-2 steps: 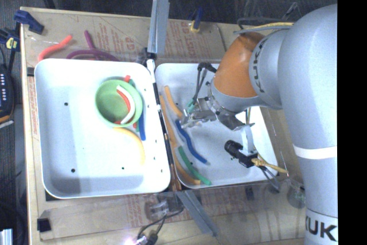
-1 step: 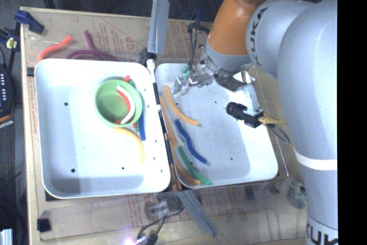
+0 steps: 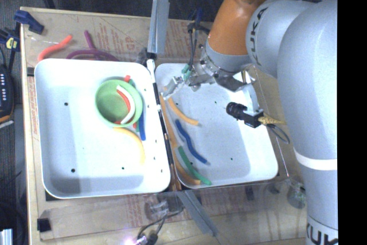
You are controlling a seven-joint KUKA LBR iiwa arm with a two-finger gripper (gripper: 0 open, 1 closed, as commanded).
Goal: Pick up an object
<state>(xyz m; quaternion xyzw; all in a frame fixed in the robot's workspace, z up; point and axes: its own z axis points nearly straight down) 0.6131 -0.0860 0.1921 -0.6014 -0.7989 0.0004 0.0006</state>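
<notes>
My gripper [image 3: 179,83] hangs low over the far left corner of the right bin [image 3: 235,146], below the orange band of the arm [image 3: 235,26]. Just in front of it a tan strip [image 3: 182,114] lies on the bin floor. Further forward are a blue strip [image 3: 189,140] and a green strip [image 3: 193,166]. An orange strip [image 3: 171,133] runs along that bin's left wall. Nothing is visibly held by the gripper.
The left bin [image 3: 69,146] holds a green bowl [image 3: 114,103] with a red strip [image 3: 123,93], plus a yellow curved piece [image 3: 136,140] and a blue piece [image 3: 141,126]. A metal bar [image 3: 158,23] stands behind the bins. Orange and purple tools [image 3: 86,51] lie behind the left bin.
</notes>
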